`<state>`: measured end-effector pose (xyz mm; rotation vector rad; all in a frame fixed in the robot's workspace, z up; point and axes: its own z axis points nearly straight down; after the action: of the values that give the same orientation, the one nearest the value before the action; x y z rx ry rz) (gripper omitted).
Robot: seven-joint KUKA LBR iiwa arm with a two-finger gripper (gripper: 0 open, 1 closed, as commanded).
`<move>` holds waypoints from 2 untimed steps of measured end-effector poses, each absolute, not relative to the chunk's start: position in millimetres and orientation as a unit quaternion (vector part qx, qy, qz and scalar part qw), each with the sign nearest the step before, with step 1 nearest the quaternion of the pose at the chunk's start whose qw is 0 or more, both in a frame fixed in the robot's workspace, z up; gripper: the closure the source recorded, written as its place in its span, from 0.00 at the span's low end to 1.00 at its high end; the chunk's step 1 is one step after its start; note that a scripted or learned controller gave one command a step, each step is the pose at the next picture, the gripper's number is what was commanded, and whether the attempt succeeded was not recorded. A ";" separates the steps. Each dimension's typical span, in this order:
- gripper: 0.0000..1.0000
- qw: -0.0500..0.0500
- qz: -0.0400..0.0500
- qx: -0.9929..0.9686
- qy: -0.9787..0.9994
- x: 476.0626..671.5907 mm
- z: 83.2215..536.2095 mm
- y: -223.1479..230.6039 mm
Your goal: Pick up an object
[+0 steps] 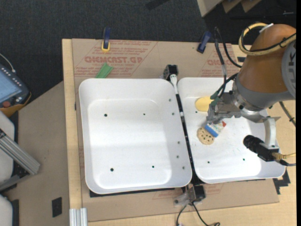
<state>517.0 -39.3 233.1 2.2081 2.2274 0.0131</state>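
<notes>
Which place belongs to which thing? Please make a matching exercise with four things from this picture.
Things:
1. yellow lump
2. speckled tan disc
3. green strip
4. gripper

Places:
a. on the cardboard, outside both bins
b. over the right bin, just above a blue piece
c. in the right bin, toward its far side
d. in the right bin, beside the blue piece

Pairs: 1-c, 2-d, 3-a, 4-b

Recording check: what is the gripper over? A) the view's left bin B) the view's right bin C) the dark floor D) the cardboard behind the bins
B: the gripper hangs over the right bin, between the yellow object and the speckled disc lying in it.
</notes>
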 end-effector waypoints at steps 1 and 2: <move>1.00 0.002 0.003 0.705 0.709 551.3 271.3 13.0; 1.00 0.002 0.003 0.705 0.709 530.3 321.6 57.3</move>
<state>530.3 57.3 321.6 2.2124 2.2258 0.0084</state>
